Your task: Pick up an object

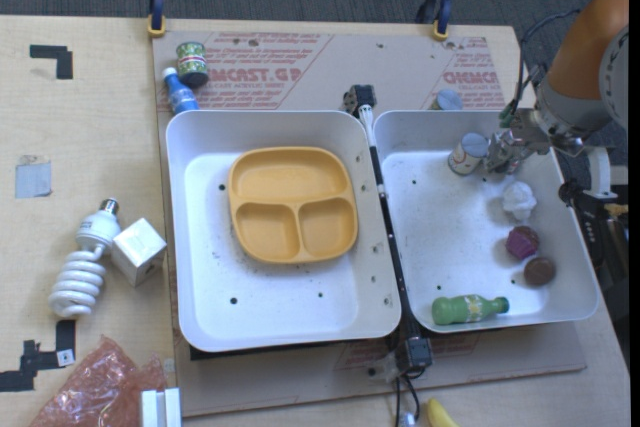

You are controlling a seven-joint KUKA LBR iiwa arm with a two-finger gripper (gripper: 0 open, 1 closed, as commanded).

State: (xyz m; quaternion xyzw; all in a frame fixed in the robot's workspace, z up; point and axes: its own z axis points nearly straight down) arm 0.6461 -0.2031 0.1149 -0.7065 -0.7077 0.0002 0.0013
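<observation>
The right bin (575,300) held several small things: a green bottle (469,309) with a yellow label lay on its side near the front wall, and a purple lump (521,241) sat just beside a brown ball (540,270) toward the right wall. A crumpled white piece (518,201) lay further back, and a small grey-and-tan cup (467,154) rested near the back wall.

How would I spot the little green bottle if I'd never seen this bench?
Find the right white bin. Along its near edge lies the green bottle, on its side, cap pointing right. Its neighbours, a purple lump and a brown ball, are round.
</observation>
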